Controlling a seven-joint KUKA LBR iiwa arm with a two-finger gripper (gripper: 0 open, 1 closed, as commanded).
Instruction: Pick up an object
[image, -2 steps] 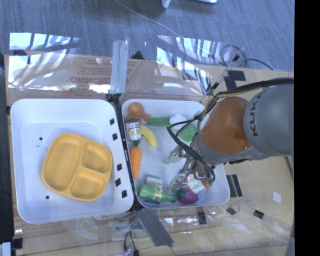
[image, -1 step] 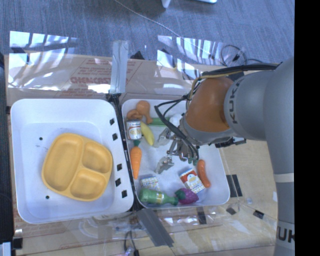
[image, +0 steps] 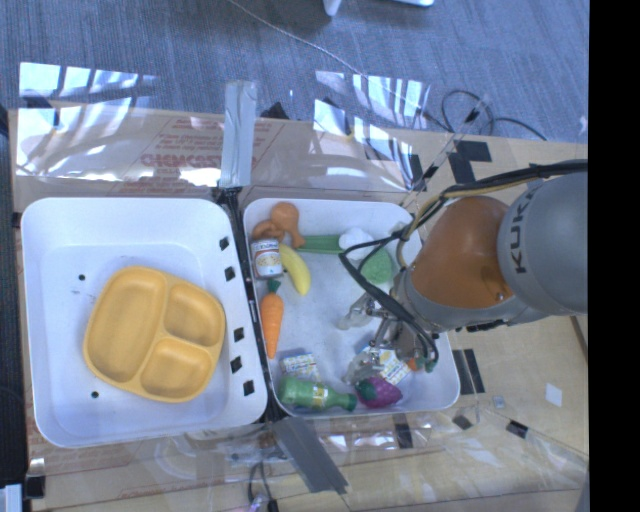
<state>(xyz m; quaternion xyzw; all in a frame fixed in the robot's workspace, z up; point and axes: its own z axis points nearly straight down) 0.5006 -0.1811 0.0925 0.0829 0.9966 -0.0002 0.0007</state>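
The right bin (image: 330, 208) holds several toy foods. Among them are an orange carrot (image: 272, 322), a yellow banana (image: 295, 269), a small jar (image: 267, 259), an orange figure (image: 283, 219) and a green bottle (image: 313, 396). A purple eggplant (image: 379, 392) and a small white packet (image: 300, 364) lie there too. My gripper (image: 361, 341) hangs low over the bin's lower right part, just above the eggplant. Its fingers are spread apart and I see nothing between them. The orange wrist band (image: 458, 268) covers the bin's right side.
The left bin (image: 60, 225) holds a yellow divided plate (image: 153, 332). A green piece (image: 379, 268) and a white piece (image: 353, 239) lie near the arm at the right bin's top. Black cables (image: 470, 185) run along the bench's right side.
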